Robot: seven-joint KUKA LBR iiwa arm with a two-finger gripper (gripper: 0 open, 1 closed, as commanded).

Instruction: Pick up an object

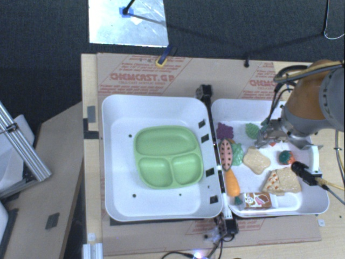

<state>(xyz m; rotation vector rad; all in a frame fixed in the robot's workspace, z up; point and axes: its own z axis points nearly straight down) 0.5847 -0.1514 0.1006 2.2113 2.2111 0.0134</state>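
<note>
The right bin holds several toy foods. Purple grapes and a green broccoli piece lie at the back. A watermelon slice and a carrot lie along the left wall. A slice of bread, a sandwich piece, a small red and green fruit and a snack packet are there too. My gripper reaches down into this bin from the right. It sits just right of the broccoli and above the bread, and its tip is small and partly hidden.
The left bin carries a green divided plate. A black divider with clips runs between the bins. The arm's orange band hangs over the right bin's back right corner. A black part juts over the sandwich piece.
</note>
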